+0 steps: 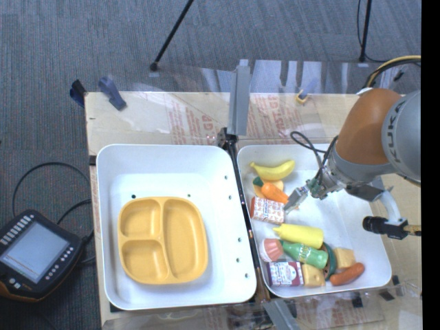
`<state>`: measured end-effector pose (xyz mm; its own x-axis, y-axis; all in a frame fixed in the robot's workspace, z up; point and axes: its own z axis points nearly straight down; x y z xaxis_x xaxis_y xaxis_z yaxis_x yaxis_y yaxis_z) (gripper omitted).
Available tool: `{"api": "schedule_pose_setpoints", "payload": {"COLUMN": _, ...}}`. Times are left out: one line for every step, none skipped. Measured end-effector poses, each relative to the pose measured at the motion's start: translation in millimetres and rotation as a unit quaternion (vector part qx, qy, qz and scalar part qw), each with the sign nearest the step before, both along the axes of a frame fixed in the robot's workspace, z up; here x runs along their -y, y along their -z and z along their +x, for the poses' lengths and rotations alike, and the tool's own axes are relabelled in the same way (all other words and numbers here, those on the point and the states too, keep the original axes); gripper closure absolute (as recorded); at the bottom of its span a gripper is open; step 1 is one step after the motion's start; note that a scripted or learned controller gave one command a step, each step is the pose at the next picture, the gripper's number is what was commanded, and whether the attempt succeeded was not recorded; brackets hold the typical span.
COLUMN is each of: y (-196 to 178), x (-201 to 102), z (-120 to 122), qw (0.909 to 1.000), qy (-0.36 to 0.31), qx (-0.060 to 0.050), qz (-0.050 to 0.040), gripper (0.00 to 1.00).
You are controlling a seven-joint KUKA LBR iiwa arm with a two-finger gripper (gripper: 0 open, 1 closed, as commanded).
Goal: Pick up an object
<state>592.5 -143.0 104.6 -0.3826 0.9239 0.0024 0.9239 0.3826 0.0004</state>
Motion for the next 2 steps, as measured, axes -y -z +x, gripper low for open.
{"api": "schedule_pose_setpoints", "payload": {"y": 9.5, "x": -35.6, "z": 31.1, "qw": 0.9993, "qy": -0.036, "qx": 0.006, "qz": -0.0036, "gripper": 0.0}}
{"api": "schedule_pose_setpoints", "payload": {"y": -0.2, "x": -37.2, "z": 30.9, "qw": 0.9994, "qy": -0.034, "qx": 0.005, "qz": -0.0001, "gripper": 1.0}}
